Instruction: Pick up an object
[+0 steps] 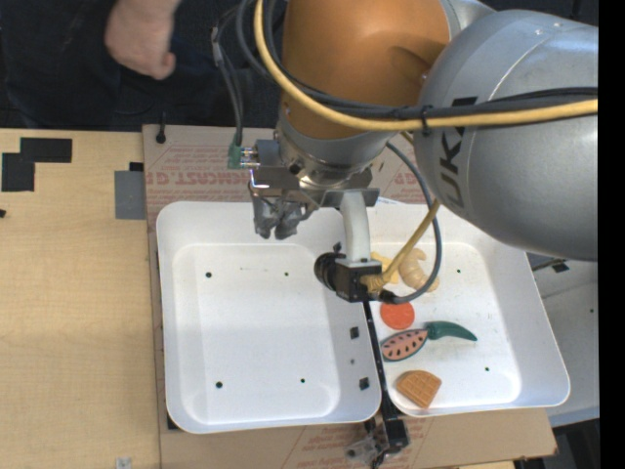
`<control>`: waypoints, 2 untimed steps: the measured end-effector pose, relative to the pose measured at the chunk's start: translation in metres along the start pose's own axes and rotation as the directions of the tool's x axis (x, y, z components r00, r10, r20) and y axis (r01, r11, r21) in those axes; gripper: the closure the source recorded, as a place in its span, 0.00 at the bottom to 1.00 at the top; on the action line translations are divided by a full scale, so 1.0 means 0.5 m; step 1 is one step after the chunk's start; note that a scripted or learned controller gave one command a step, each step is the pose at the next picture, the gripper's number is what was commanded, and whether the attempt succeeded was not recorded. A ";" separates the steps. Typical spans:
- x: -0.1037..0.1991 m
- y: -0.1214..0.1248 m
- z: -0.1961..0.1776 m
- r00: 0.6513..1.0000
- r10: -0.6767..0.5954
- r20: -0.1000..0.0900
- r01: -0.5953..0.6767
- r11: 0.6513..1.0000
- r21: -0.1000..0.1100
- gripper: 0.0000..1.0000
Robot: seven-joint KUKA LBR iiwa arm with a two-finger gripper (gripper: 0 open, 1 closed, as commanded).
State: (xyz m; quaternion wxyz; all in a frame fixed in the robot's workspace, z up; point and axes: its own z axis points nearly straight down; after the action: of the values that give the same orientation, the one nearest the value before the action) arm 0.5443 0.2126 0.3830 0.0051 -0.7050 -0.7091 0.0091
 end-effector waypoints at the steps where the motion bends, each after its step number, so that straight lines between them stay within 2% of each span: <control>1: 0.013 0.018 -0.065 1.000 0.005 -0.005 -0.005 1.000 -0.019 1.00; 2: 0.048 0.036 -0.147 1.000 0.004 -0.006 -0.004 1.000 -0.021 1.00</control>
State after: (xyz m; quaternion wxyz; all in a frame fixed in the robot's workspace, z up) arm 0.5635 0.2370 0.4562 -0.0002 -0.7065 -0.7077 -0.0004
